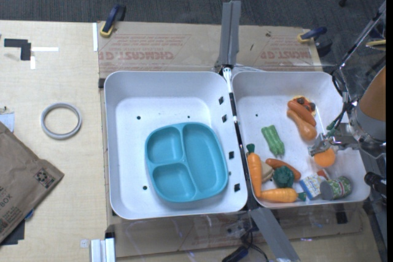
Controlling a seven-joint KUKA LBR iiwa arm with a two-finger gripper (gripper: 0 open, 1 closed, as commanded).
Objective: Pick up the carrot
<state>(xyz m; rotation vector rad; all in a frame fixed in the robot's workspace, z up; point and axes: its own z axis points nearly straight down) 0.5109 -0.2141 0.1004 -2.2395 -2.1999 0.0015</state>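
A robotics lab: clamped cardboard bench (49,70), white bins (113,132), toy food, tripod legs.

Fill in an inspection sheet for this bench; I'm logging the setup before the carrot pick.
Surface: two white bins; left bin holds a blue divided plate.
Job's things: carrot upright along right bin's left wall; another carrot near the front wall.
Clutter: green pod, broccoli, hot dog, orange ball, can.
Grippers: pincer above the orange ball.
Cables: nothing seen.
Surroundings: tape roll, cardboard box.
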